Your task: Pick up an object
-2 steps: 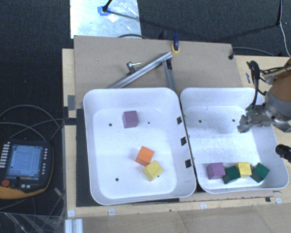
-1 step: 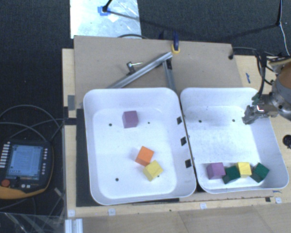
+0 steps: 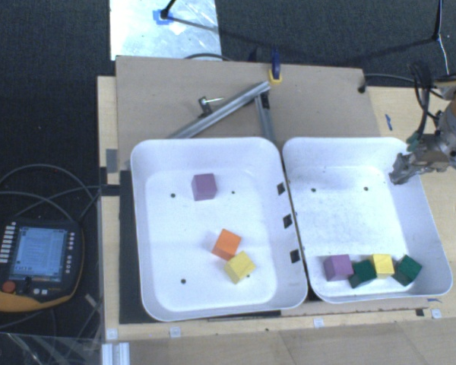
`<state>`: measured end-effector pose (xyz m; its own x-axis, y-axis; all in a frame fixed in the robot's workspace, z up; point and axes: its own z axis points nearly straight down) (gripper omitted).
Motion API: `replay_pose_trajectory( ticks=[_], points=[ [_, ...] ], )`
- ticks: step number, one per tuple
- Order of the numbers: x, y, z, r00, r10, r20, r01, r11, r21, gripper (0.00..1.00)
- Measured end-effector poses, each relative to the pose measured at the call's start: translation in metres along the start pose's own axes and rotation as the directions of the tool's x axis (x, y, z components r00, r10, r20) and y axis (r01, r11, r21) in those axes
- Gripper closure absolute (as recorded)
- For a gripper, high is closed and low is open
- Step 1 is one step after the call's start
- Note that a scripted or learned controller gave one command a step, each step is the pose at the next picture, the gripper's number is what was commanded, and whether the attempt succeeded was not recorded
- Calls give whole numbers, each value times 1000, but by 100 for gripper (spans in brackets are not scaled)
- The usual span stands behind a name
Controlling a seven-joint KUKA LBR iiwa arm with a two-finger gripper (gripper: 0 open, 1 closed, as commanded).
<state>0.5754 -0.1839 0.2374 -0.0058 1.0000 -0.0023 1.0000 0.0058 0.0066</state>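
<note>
End effector (image 3: 404, 169) over right bin (image 3: 349, 154) far-right rim; blocks (image 3: 372, 268) along near wall

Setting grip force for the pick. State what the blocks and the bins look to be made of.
Blocks, such as the orange block and purple block: likely painted wood or foam; flat matte colour, crisp edges, no glare. Bins: probably moulded plastic; smooth white, rounded corners, raised rims, soft sheen. Neither is certain at this resolution.
</note>
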Motion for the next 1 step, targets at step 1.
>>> replay_pose_trajectory(
  ticks=[1],
  points=[
    [61,8,-4,1000,-6,-4,6,1000,4,100]
  ],
)
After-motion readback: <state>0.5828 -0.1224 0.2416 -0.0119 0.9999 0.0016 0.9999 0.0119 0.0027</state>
